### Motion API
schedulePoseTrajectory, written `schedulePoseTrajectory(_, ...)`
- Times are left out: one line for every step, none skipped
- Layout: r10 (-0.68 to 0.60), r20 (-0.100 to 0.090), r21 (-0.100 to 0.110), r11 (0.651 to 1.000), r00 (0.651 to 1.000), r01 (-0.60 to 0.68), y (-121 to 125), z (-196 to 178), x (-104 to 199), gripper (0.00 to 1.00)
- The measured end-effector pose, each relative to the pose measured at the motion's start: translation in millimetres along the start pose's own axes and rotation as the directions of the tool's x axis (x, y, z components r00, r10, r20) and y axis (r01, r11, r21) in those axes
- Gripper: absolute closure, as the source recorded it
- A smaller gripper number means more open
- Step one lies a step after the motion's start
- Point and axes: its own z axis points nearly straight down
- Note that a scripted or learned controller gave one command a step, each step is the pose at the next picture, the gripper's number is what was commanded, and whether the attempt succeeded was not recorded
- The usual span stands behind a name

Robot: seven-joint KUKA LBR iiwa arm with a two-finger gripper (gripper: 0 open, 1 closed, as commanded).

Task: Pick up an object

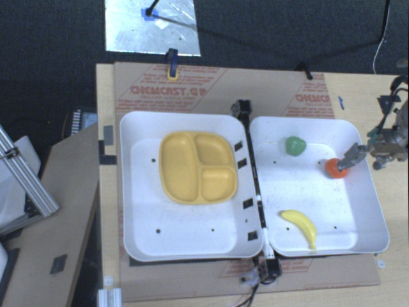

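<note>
The right bin (pixel 358 232) holds three small objects. A green round object (pixel 295 146) lies near its far side, an orange-red round object (pixel 333 168) sits toward its right wall, and a yellow banana (pixel 301 226) lies near the front. My gripper (pixel 350 157) reaches in over the right wall, and its tip sits right at the upper right edge of the orange-red object. From this angle I cannot make out whether it holds anything.
The left bin (pixel 137 235) holds a yellow divided plate (pixel 197 167). A black hinge strip (pixel 252 184) joins the two bins. A blue and yellow clamp (pixel 172 66) grips the cardboard at the bench's far edge.
</note>
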Motion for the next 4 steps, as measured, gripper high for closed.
schedulePoseTrajectory(-0.003, 0.002, -0.010, 1.000, 1.000, 0.003, 2, -6, 1, 0.00)
schedulePoseTrajectory(-0.001, 0.001, -0.007, 1.000, 1.000, 0.001, 11, 52, 3, 0.00)
schedulePoseTrajectory(0.000, 0.001, -0.006, 1.000, 1.000, 0.000, 10, 104, -7, 0.00)
schedulePoseTrajectory(0.000, 0.000, -0.006, 1.000, 1.000, 0.000, 9, 164, 1, 0.00)
